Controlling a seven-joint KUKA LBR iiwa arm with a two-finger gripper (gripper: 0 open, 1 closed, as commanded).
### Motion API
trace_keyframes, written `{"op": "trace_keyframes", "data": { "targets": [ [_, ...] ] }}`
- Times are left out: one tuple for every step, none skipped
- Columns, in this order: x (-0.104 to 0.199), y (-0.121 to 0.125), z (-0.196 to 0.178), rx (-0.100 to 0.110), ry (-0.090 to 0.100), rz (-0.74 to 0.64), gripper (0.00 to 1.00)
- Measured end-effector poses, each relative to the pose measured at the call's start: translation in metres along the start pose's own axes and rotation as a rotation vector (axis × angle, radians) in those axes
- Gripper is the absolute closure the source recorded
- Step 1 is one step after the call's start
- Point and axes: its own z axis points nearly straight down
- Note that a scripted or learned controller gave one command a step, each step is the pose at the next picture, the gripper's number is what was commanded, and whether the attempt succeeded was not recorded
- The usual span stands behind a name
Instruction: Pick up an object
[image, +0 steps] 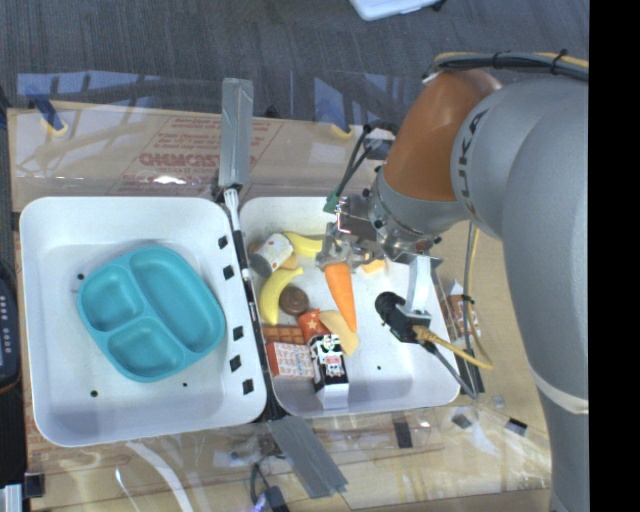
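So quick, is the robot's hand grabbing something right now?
Gripper: low over the right bin, right at the carrot's top end; open or shut cannot be told.

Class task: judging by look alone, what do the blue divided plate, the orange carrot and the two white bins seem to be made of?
Blue three-compartment plate: probably moulded plastic, matte, with uniform colour and rounded ridges. Orange carrot: likely a plastic toy, with a smooth, evenly coloured surface; real produce cannot be ruled out. Shallow white bins: seemingly thin formed plastic, with rounded corners and a soft sheen.
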Motion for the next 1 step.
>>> {"op": "trace_keyframes", "data": {
  "targets": [
    [-0.0366,0.0015,0.0057,0.012,-0.003,-0.089,1.0]
  ]
}}
